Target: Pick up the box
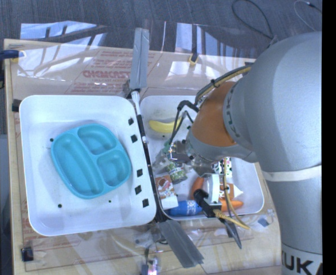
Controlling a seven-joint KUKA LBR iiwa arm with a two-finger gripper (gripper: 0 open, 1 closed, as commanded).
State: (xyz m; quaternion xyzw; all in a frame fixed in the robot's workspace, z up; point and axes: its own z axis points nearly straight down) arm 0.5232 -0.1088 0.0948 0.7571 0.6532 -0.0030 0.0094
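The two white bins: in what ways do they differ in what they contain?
The left bin holds a single blue divided tray; the right bin holds a crowded pile, including a banana and a small box. The arm reaches over the right bin, not the left bin. Both bins are shallow and white.

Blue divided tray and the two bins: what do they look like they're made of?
Blue tray: looks like moulded plastic, semi-matte; one even colour, rounded compartment walls, soft highlights. Could be silicone, can't rule it out.
Left bin and right bin: likely thin rigid plastic, smooth white, slightly glossy; rounded corners and a faint sheen on the floor.
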